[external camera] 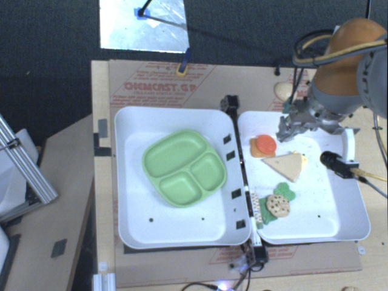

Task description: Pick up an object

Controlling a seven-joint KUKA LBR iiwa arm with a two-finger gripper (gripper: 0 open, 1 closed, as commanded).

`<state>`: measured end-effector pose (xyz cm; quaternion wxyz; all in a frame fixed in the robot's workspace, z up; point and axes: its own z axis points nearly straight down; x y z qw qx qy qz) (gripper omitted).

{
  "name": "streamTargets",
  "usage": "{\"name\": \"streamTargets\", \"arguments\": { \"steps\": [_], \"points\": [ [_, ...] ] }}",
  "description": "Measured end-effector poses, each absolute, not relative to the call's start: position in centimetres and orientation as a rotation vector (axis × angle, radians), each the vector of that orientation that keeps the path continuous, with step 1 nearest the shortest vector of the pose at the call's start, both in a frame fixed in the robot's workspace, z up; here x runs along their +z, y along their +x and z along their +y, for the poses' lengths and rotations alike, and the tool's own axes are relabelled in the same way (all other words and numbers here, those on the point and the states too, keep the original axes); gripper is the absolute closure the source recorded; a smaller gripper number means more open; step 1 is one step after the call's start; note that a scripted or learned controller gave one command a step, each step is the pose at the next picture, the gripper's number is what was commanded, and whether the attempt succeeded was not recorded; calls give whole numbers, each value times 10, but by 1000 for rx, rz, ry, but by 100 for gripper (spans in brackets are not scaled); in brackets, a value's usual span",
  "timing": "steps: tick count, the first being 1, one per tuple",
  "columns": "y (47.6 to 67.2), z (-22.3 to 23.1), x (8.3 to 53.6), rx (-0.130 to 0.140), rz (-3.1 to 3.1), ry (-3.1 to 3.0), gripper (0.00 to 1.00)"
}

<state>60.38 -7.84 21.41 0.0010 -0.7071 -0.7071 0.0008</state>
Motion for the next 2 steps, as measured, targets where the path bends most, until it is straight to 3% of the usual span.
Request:
{"name": "streamTargets", "arguments": {
  "steps": [2],
  "points": [
    [602, -85, 218, -3, -2224, -2221, 100]
  ]
}}
